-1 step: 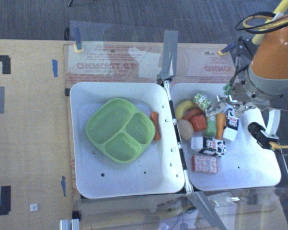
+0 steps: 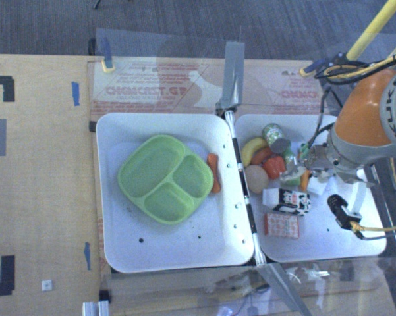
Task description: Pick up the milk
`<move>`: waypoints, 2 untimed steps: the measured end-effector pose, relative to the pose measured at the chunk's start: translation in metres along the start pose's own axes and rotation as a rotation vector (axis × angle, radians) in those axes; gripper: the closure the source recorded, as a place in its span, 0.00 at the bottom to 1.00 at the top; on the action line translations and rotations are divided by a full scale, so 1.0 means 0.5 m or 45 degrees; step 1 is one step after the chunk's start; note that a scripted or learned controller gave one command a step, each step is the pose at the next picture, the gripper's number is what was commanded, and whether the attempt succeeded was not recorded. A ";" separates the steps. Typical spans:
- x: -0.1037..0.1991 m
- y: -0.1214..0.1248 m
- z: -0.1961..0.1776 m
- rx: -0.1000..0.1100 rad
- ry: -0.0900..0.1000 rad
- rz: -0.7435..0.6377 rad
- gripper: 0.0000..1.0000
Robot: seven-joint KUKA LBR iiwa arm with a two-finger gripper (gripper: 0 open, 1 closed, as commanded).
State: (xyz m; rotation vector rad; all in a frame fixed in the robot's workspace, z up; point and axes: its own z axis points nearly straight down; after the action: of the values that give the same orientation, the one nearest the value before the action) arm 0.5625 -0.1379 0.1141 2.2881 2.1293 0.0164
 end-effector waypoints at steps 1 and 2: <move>0.032 0.031 0.014 -0.036 -0.006 -0.446 0.00; 0.054 -0.100 0.049 0.006 0.005 -0.440 0.00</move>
State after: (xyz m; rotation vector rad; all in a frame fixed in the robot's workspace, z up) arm 0.5150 -0.1073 0.0883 1.8909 2.4944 0.0116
